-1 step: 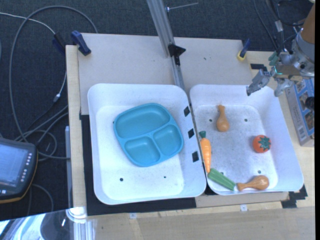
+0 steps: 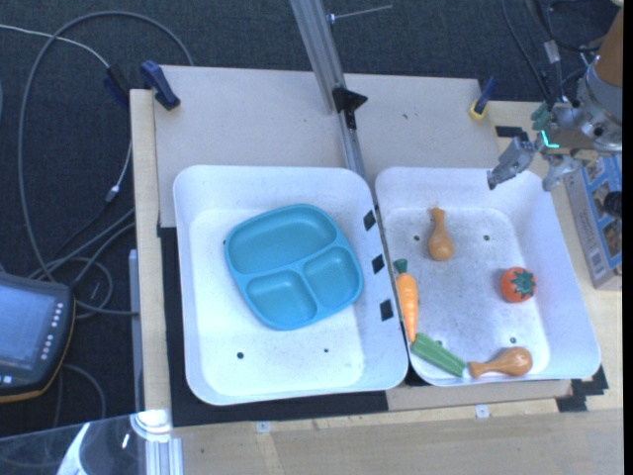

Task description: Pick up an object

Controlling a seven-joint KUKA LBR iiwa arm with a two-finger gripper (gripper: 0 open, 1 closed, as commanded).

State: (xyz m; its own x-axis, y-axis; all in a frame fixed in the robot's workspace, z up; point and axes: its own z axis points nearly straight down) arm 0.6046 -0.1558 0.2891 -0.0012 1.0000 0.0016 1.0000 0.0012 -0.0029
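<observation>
Toys lie scattered in the right white plastic bin (image 2: 569, 295), and any of them could serve as the object to pick. Nearest the bottom edge of the frame, a tan plastic drumstick (image 2: 504, 363) rests along the bin's lower wall, with a green pea-pod-shaped toy (image 2: 436, 354) just left of it, its upper end touching or nearly touching the tip of an orange plastic carrot (image 2: 406, 304) that lies along the bin's left wall. Higher, toward the right, sits a small red plastic tomato (image 2: 516, 285), well apart from the rest. Higher again, near the bin's middle top, lies a second tan drumstick-shaped toy (image 2: 438, 236).

In the left white bin (image 2: 198, 265), a blue 3-compartment plastic plate (image 2: 293, 264) lies flat.

At the upper right of the frame, the end effector (image 2: 522, 164) hovers over the right bin's top right corner; its 2 fingers look spread apart, with nothing between them.

Handling, as a judgement: these toys look light, hollow and stiff, with smooth skins that could slip. The tomato is round and may roll out of a pinch; the upper drumstick offers a narrow neck and open space around it, so closing across its shaft seems the safest hold. The pieces against the walls leave little room for a finger.

Farther off, the pale counter (image 2: 257, 117) carries blue clamps (image 2: 158, 82) at its corners.
</observation>
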